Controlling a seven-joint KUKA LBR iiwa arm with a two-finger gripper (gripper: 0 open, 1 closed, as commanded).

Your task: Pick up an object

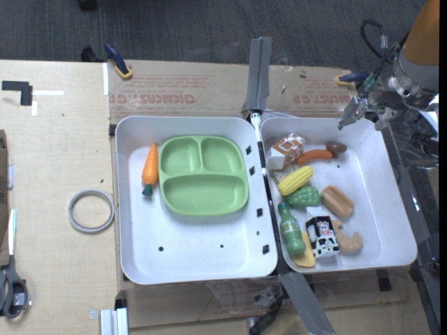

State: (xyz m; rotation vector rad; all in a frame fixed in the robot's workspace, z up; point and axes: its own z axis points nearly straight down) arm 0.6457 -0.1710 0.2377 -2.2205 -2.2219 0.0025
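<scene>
Above the right bin's far right rim hangs the hand, its grip unreadable; toys crowd the bin's left half, leaving open floor along its right wall.

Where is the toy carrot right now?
The toy carrot lies in the left bin, along the left edge of the green divided plate, apart from the food toys in the right bin.

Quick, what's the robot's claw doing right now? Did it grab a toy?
Gripper: up above the back rim of the right bin, no toy between its fingers that I can see. Open or shut cannot be told from here.
</scene>
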